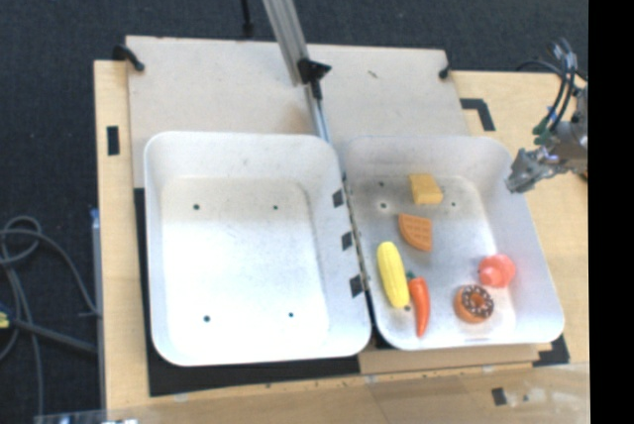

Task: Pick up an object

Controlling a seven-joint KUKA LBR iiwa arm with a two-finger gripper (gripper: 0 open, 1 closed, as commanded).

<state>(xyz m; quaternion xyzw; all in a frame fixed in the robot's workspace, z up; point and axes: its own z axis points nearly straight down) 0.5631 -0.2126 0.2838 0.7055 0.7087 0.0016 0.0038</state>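
Observation:
The right bin (515, 244) holds several toy foods. A yellow cheese block (426, 189) lies near its back, with an orange bread-like piece (417, 233) just in front of it. A yellow corn cob (392, 274) and an orange carrot (420, 305) lie side by side along the bin's left wall. A red tomato (496, 270) and a chocolate donut (475, 304) sit at the front right. My gripper (522, 172) hangs at the bin's back right corner, outside the rim and apart from every object, with nothing seen between its parts.
The left bin (243, 244) stands beside the right one. A slanted metal rail (282, 16) runs down from the top to the gap between the bins. Cables (560, 90) trail above the gripper at the right edge. Bare bench board (376, 90) lies behind the bins.

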